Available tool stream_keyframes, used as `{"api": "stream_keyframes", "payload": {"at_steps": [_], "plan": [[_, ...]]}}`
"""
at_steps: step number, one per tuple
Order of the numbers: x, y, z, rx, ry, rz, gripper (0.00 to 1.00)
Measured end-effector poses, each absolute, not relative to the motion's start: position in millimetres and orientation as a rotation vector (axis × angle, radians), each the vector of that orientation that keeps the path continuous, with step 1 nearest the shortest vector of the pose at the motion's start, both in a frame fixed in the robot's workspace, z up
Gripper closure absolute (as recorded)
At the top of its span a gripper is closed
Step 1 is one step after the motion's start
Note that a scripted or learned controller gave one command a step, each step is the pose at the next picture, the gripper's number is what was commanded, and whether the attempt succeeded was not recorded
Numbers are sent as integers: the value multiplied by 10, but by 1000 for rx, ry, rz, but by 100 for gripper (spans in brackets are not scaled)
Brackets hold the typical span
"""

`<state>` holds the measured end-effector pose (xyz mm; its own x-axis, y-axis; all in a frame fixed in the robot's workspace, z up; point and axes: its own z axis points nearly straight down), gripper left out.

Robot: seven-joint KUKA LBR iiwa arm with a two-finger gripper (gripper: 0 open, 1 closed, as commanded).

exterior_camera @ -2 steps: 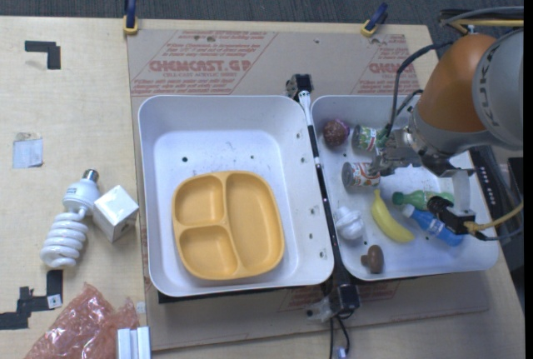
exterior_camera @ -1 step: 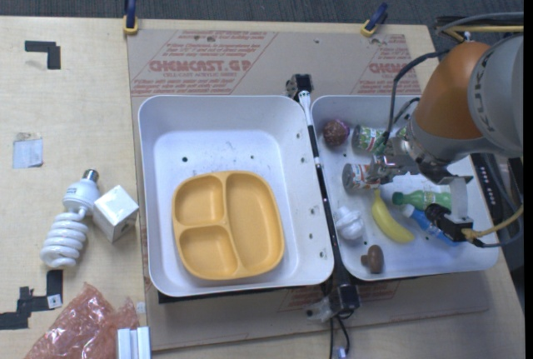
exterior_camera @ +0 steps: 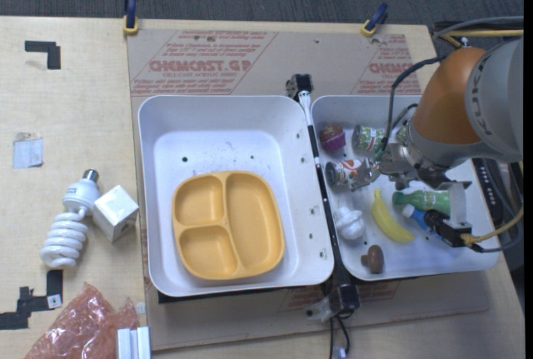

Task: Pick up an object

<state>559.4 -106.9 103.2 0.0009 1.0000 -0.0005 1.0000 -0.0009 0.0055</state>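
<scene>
Camera view: your pick isn't done yet, nothing is visibly lifted. The arm (exterior_camera: 466, 103) reaches in from 3 o'clock over the right bin (exterior_camera: 433, 261), and the gripper (exterior_camera: 398, 167) is low among the items; you can't tell whether its jaws are spread or pressed together. A small can (exterior_camera: 348, 172) lies just at its 9 o'clock, closest candidate. A banana (exterior_camera: 388, 220) sits at 6 o'clock and a green bottle (exterior_camera: 423, 200) at 4 o'clock. A yellow tray (exterior_camera: 226, 224) sits in the left bin (exterior_camera: 158, 182).
</scene>
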Motion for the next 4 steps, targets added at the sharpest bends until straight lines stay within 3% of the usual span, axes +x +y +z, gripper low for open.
{"api": "stream_keyframes", "payload": {"at_steps": [1,2,3,4], "plan": [[5606,-1074,1138,2219,2215,8,100],[5604,-1076,1134,2219,2215,6,0],[5212,-1200,924,2223,2220,0,0],[5224,-1204,1023,2222,2217,2,100]]}}
